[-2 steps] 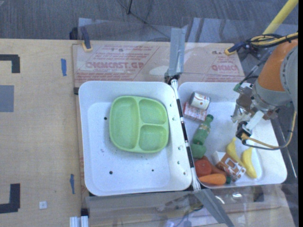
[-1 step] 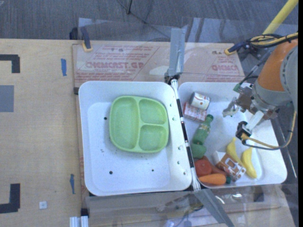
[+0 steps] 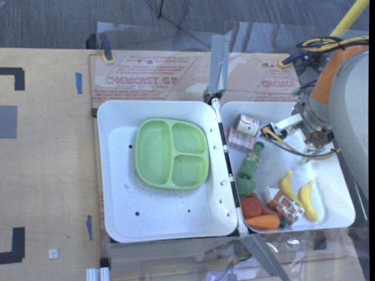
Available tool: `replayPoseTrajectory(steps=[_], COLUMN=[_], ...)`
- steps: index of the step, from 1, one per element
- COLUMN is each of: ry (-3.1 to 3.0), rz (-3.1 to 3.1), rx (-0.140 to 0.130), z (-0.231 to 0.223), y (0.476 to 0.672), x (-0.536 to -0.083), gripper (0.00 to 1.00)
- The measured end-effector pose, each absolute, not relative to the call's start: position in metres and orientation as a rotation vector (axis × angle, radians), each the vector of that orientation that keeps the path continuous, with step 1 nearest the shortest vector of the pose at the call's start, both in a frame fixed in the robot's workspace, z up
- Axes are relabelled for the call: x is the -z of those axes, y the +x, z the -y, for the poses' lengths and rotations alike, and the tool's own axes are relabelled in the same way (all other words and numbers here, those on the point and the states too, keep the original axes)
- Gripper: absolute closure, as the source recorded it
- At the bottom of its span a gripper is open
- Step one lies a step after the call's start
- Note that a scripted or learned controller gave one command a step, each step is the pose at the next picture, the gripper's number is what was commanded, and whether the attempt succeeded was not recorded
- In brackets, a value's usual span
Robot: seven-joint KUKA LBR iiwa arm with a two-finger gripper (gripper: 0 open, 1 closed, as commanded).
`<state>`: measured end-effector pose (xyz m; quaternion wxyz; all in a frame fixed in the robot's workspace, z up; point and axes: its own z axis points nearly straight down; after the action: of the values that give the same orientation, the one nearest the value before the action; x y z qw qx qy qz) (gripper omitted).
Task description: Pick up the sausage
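Note:
A short brown-orange piece with pale markings [image 3: 285,206], which looks like the sausage, lies near the front of the right bin [image 3: 334,168]. It rests between a red tomato [image 3: 252,206] and a yellow banana [image 3: 309,201]. My gripper [image 3: 312,140] hangs over the back right part of that bin, well behind the sausage and apart from it. Cables and the wrist hide the gripper's tip. Nothing shows in its grasp.
The right bin also holds a green bottle [image 3: 251,166], a small can on a flat packet [image 3: 246,125], a second banana [image 3: 286,184] and a carrot [image 3: 264,221]. A green divided plate [image 3: 172,153] sits in the left bin [image 3: 117,209].

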<state>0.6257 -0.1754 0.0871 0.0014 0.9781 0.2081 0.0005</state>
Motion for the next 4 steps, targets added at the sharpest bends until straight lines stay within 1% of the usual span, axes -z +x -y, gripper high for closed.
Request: replayPoseTrajectory(steps=[1, 2, 3, 4], ry=[3.068, 3.068, 3.124, 2.965], rz=[-0.661, -0.663, -0.326, -1.032], rx=[0.003, 0.004, -0.002, 0.002], z=[0.174, 0.173, 0.203, 0.157], y=[0.626, 0.626, 0.628, 0.655], x=[-0.098, -0.098, -0.087, -0.087], gripper=[1.0, 0.0, 0.0, 0.0])
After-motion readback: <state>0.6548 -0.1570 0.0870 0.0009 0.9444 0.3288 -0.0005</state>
